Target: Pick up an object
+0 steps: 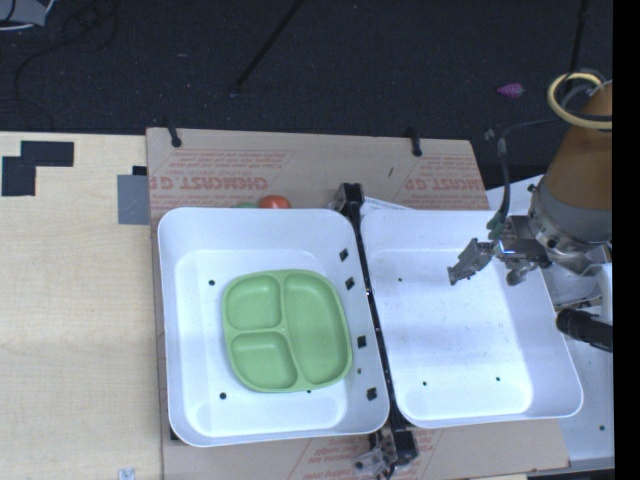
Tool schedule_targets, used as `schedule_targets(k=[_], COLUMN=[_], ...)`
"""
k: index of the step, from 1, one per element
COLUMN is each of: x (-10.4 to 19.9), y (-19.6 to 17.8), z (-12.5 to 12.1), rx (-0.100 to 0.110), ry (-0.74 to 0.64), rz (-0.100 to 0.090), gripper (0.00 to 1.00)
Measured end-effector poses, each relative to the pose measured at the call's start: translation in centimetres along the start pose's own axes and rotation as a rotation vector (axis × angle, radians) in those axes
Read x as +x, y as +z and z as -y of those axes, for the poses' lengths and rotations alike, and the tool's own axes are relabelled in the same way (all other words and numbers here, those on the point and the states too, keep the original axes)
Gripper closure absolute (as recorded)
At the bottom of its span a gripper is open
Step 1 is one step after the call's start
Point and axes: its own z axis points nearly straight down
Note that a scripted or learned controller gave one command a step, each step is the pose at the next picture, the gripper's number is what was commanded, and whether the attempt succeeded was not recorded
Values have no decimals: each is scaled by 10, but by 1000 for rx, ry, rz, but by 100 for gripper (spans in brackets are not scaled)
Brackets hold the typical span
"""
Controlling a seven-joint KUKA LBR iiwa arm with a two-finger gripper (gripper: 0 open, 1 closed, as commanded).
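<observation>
Nearest the lens, two white bins sit side by side on the table; the left bin [190, 268] holds a green divided plate [285, 328] lying flat, ready for picking. Over the right bin [470, 368], well apart from the plate, the gripper [490, 263] hangs with nothing visibly held, and how wide it stands cannot be told. A small red object [273, 203] lies just behind the left bin.

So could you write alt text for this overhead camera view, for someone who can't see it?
A green divided plate lies in the left white bin, while the robot's gripper hangs over the right white bin at its far right side. A small red-orange object sits just behind the left bin on the cardboard.
</observation>
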Motion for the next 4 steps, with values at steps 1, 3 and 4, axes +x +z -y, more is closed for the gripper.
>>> schedule_targets(k=[1,3,4], x=[10,12,11], y=[55,170,157], z=[-1,-4,-5], rx=[5,0,-2], ry=[2,1,8], rz=[-1,0,0], gripper=[0,0,100])
